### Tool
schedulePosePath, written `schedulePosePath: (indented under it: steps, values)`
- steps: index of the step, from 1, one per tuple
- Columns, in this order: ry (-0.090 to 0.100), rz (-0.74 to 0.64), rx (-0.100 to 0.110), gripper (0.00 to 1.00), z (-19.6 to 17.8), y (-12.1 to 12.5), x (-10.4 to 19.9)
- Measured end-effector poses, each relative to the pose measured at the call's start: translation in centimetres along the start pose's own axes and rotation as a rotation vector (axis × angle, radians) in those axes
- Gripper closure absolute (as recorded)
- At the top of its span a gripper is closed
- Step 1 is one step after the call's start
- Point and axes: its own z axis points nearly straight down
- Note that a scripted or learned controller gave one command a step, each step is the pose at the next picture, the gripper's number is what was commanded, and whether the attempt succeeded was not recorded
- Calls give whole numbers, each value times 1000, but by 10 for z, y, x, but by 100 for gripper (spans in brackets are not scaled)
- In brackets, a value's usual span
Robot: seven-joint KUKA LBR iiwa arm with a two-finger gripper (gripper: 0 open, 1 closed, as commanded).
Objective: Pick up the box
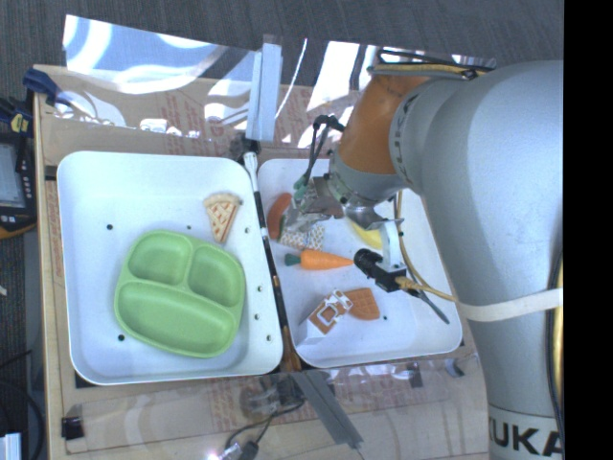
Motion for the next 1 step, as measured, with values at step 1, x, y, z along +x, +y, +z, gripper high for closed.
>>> schedulePosePath:
  steps: [1]
  values:
    - [0,0,1,0,0,0,0]
